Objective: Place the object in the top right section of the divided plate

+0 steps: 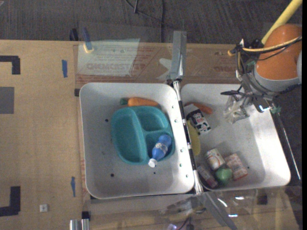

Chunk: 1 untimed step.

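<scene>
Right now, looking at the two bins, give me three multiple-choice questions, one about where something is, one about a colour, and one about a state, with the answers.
1. Where does the blue bottle lie?
A. On the teal divided plate in the left bin
B. In the right bin beside the cans
C. On the bench outside the bins

2. What colour is the divided plate?
A. Red
B. Teal
C. Yellow

3. How is the blue bottle posed?
A. Standing upright
B. Lying on its side, white cap toward the plate's rim
C. Hanging from the end effector

Answers:
1. A, the bottle rests in a small section of the plate.
2. B, the plate is teal against the white bin.
3. B, its length lies flat, and the end effector hovers over the right bin, away from it.
</scene>
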Motion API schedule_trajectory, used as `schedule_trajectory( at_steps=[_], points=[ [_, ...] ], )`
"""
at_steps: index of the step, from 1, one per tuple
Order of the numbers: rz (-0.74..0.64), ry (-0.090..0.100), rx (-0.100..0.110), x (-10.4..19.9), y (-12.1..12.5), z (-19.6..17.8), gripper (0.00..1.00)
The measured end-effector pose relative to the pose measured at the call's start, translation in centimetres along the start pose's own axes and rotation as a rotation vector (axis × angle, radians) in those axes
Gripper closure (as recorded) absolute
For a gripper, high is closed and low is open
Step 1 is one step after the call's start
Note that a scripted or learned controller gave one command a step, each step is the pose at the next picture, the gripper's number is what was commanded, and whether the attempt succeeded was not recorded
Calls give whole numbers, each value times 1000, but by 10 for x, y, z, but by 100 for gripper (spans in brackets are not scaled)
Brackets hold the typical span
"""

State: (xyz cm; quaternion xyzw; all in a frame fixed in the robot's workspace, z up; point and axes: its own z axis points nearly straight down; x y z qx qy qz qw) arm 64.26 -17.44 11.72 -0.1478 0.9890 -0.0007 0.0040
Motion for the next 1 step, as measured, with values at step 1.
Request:
schedule_trajectory(
  at_steps=[1],
  points=[
    [105,-5,2,-7,-52,29,100]
  ],
)
